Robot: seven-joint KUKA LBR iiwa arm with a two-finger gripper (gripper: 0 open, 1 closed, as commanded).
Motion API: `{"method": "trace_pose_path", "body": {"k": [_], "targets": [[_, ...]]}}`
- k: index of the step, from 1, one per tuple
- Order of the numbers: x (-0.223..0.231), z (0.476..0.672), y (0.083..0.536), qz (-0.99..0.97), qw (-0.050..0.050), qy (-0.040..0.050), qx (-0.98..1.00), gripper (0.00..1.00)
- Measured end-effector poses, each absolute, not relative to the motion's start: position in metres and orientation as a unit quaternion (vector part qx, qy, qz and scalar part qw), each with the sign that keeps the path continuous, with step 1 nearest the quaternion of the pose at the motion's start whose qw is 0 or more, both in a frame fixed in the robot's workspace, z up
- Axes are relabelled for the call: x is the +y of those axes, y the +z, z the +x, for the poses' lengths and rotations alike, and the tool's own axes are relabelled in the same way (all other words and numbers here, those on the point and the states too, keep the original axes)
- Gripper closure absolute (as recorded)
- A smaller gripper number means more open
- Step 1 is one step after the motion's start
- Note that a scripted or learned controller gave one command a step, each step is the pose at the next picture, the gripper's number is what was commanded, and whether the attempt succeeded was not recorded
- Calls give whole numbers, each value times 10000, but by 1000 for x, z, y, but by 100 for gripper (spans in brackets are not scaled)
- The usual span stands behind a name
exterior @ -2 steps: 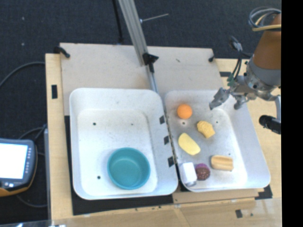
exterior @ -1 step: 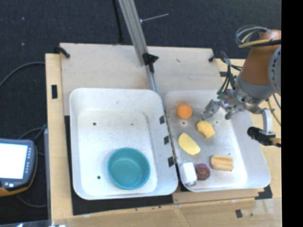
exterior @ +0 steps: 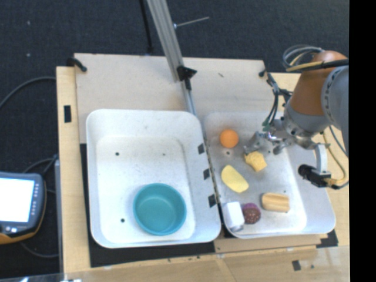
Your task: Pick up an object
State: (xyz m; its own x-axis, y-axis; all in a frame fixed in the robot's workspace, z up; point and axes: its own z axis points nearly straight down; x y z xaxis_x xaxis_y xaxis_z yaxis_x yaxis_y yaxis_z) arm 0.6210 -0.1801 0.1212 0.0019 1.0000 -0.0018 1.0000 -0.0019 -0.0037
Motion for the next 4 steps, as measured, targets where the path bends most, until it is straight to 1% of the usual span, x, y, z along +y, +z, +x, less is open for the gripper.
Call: {"method": "trace_pose_path", "body": {"k": [1, 2, 3, 4], "targets": [[-181, 623, 136, -7085, -26, -5, -7057, 100], [-187, 632, 196, -7064, -38, -18, -7078, 100], [-189, 633, 227, -7063, -25, -12, -7079, 100], [-134, 638, 219, -7049, 0, -4, -7093, 100]]}}
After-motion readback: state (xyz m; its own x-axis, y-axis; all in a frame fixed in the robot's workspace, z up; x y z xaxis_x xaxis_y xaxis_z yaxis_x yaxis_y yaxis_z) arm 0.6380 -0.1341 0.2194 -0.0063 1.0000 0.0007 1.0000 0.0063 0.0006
